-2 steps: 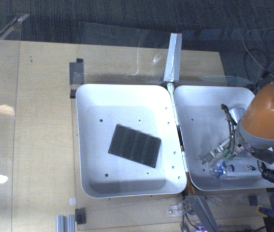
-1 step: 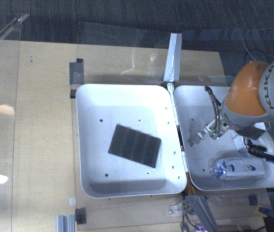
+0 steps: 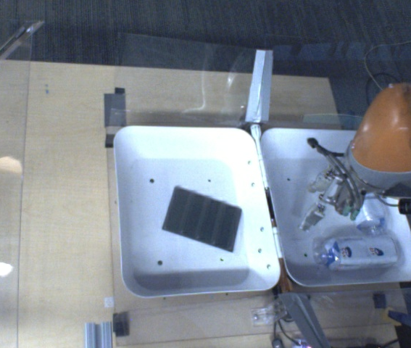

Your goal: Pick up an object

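**While the tool is hovering, the bottle is waiting below it**

Though the arm is reaching in over the right bin, the tool is hanging with its thin fingers spread open and nothing between them. A clear plastic bottle with a blue-printed label is lying on its side near the front wall of that bin, just beside and below the fingertips. A dark ridged rectangular pad is lying flat in the left bin, well apart.

To my eye, the bottle is looking like the likelier target. Doing this well is meaning turning the fingers across the bottle's short width, centring over its body rather than the cap, and descending fully before closing, since a round, slick bottle is liable to roll away.
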`<control>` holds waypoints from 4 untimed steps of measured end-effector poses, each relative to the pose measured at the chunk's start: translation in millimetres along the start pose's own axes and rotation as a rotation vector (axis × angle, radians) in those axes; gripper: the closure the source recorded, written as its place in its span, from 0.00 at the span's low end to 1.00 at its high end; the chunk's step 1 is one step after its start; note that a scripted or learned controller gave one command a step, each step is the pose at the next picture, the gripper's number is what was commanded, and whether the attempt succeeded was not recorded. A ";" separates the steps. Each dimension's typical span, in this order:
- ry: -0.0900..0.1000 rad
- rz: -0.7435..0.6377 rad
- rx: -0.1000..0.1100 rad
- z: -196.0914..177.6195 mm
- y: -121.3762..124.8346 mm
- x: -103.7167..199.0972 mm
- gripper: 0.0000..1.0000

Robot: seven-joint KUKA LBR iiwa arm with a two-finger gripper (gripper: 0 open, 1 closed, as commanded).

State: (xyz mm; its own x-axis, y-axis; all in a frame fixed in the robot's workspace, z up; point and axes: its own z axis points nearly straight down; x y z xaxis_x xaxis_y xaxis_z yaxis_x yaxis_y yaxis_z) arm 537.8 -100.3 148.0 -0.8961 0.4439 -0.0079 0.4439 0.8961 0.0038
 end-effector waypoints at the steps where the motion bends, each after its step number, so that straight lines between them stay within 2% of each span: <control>1: 0.002 -0.239 -0.001 -38.0 68.5 78.2 0.00; 2: 0.001 -0.036 -0.001 -37.7 93.8 45.4 0.00; 3: 0.003 0.406 0.001 -37.2 153.4 74.7 0.00; 4: 0.006 0.506 0.002 -16.3 222.1 131.3 0.00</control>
